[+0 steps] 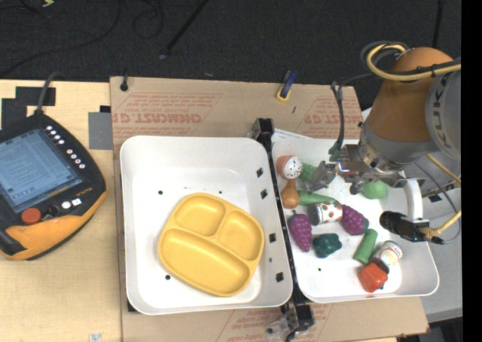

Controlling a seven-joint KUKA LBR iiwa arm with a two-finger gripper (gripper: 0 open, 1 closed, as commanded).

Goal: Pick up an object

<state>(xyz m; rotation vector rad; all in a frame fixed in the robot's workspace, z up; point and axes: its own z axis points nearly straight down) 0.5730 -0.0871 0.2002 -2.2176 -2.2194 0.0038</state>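
My gripper [328, 173] hangs low over the back of the right bin [422, 284], under the orange wrist band. Just left of it lies a speckled white egg [292, 167]. In front of it lies a long green vegetable [316, 198] and a small white can [329, 214]. A pale green object [375, 190] sits to its right, partly under the wrist. Nothing shows between the gripper's tips. Further forward lie two purple grape bunches [300, 231] [352, 219], a dark green pepper [326, 245], a green cucumber [367, 245] and a red item [373, 276].
The left bin [143, 182] holds a yellow divided plate [212, 242]. A small orange item [290, 197] lies against the divider between the bins. A teach pendant [41, 182] rests on the bench at the far left. Cables and a black connector [403, 224] hang beside the right bin.
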